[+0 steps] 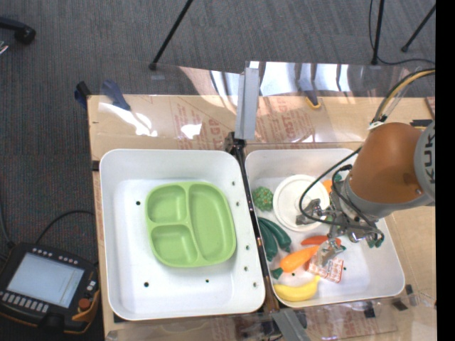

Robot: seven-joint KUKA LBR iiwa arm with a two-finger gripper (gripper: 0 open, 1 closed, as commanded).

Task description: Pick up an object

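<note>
Handheld pendant (48, 284) — grey carpet (85, 41), seemingly.

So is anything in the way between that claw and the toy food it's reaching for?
Nothing visible. The gripper hangs right over the pile in the right bin, its tip by the orange carrot, with the banana just below. Whether it holds anything is unclear.

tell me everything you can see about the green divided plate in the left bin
The green divided plate is light green, looks like smooth plastic, and has rounded corners. Raised ridges split it into three compartments: two small ones on its left side and one long one on its right. It lies flat, right side up, slightly turned, near the middle of the left white bin, touching nothing else.
</note>
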